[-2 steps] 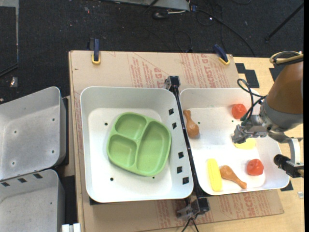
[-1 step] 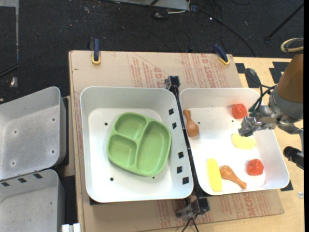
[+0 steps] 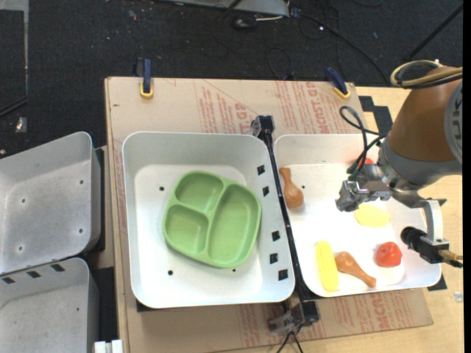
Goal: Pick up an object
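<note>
Right bin (image 3: pixel 316 149), shallow and white, contained five items. A flat yellow piece (image 3: pixel 372 216) lay in the middle right of that bin, just beside and below the claw (image 3: pixel 352 196). A red tomato-like item (image 3: pixel 388 254) sat nearer, toward the right wall. A yellow corn cob (image 3: pixel 326 265) lay lengthwise near the near wall, with a brown drumstick-shaped item (image 3: pixel 354 268) just to its right, the two close together. A second brown drumstick-shaped item (image 3: pixel 291 190) lay against the left wall of the bin, well apart from the others. The claw, dark grey metal, hung over the middle of the right bin at the far-left edge of the flat yellow piece; whether its tips were spread or pressed together could not be told, and no item was seen between them. The arm (image 3: pixel 427 134), with a broad orange-brown section above the wrist, entered from the right and covered the far right corner of the bin. Left bin (image 3: pixel 147 168), also white, held a green divided plate (image 3: pixel 212 218) with three compartments, lying tilted in the middle. Both bins rested side by side on a brown board surface (image 3: pixel 213 105) with printed red lettering, held by clamps at its far edge. Further white trays (image 3: pixel 44 190) stood to the left, off the surface.
</note>
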